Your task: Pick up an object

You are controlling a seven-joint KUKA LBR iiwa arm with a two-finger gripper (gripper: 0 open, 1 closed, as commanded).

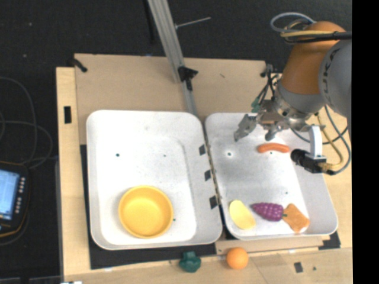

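Orange sausage-shaped toy (273, 148), smooth and glossy, lies in the right white bin (249, 170) near its far edge, just beside the tool (259, 125), whose metal fingers spread apart over the bin floor and grip nothing. Along the near wall sit a pale yellow oval piece (241, 214), a knobbly purple grape cluster (267, 210) and an orange wedge (296, 218). A round yellow plastic bowl (145, 211) rests in the left white bin (142, 152). No writing is legible.

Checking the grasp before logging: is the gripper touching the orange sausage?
Apart. The camera view shows bare white bin floor between the gripper and the orange sausage.
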